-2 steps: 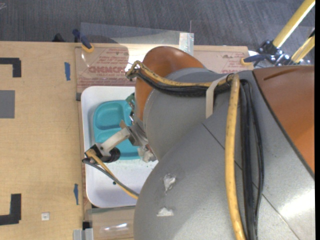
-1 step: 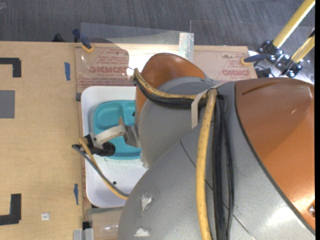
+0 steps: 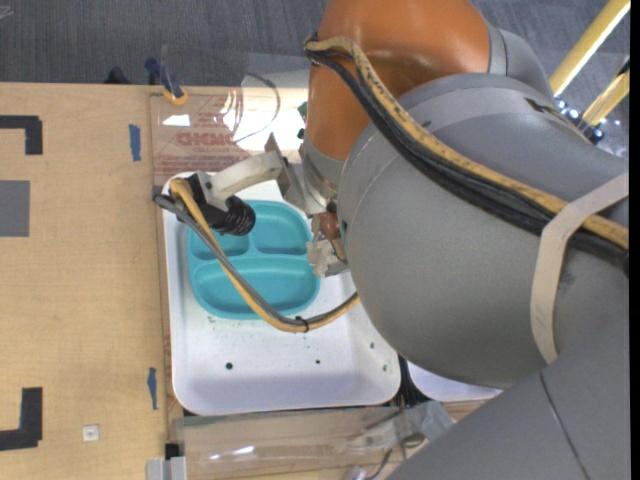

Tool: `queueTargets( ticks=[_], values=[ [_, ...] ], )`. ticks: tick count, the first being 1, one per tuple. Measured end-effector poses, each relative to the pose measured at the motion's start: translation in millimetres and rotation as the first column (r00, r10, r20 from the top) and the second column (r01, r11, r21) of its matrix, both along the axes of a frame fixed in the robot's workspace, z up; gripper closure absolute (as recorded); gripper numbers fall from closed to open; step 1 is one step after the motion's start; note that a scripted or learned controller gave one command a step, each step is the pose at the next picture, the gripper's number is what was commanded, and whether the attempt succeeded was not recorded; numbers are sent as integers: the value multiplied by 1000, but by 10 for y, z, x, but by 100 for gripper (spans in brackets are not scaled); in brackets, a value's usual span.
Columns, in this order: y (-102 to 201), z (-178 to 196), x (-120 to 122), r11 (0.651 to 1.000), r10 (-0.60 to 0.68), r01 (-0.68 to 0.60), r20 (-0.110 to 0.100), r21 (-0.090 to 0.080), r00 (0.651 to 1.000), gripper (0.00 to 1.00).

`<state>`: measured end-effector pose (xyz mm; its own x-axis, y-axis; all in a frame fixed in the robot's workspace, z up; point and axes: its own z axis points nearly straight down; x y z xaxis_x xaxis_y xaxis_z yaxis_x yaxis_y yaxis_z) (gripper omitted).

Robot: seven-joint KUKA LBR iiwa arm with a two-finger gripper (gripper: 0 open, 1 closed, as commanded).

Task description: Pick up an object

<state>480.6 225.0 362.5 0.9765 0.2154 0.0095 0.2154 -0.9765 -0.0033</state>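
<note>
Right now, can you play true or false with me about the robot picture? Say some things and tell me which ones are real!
1. A teal divided plate lies in the white bin. True.
2. The plate is bright red. False: it is teal.
3. The big grey arm has an orange part near the top. True.
4. A yellow-and-black cable runs across the plate. True.
5. The bin sits on green grass. False: it sits on a bench, beside a brown cardboard sheet.
6. The plate is cracked in two pieces. False: it looks whole, with separate compartments.
</note>
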Motion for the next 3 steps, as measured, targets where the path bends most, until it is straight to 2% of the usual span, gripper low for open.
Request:
queueTargets(
  ticks=[1,2,3],
  values=[
    [-7,-1125,-28,973,230,-230,-17,-8,973,100],
    [-7,-1551,-21,1000,-17,17,-12,-7,1000,100],
    [3,-391,-7,981,194,-194,-4,-2,981,100]
  ],
)
